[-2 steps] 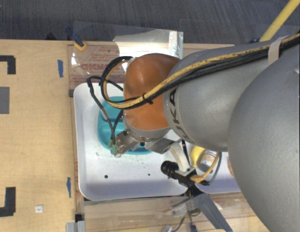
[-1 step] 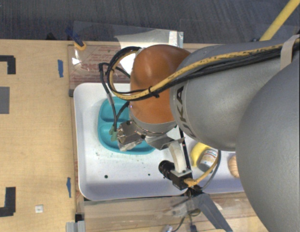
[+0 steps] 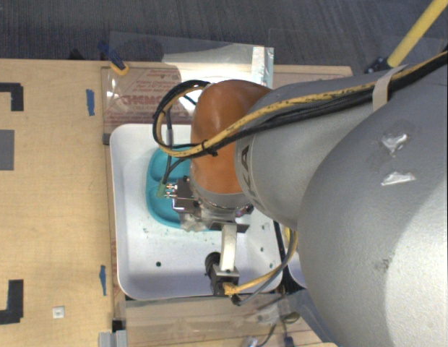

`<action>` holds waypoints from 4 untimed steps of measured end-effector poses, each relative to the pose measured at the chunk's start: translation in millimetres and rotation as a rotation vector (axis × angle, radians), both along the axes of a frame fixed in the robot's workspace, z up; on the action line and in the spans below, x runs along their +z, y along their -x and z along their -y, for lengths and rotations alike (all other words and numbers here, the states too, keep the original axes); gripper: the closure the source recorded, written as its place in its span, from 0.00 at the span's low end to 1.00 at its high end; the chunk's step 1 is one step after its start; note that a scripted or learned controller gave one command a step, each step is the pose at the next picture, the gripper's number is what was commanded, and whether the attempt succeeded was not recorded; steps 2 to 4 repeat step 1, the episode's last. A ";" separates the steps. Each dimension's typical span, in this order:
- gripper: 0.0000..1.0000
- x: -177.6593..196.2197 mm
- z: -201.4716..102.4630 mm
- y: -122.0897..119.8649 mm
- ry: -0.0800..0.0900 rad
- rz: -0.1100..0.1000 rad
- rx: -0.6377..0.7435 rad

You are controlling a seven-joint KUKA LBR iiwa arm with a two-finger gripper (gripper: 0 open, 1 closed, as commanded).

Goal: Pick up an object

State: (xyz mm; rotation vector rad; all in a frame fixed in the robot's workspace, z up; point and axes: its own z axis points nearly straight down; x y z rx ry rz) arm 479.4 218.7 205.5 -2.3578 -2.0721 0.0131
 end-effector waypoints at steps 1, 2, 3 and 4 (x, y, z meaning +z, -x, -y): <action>1.00 37.9 -7.8 -0.4 0.001 0.006 -0.402; 1.00 37.9 -7.8 -0.4 0.001 0.006 -0.402; 1.00 37.9 -7.8 -0.4 0.001 0.006 -0.402; 1.00 37.9 -7.8 -0.4 0.001 0.006 -0.402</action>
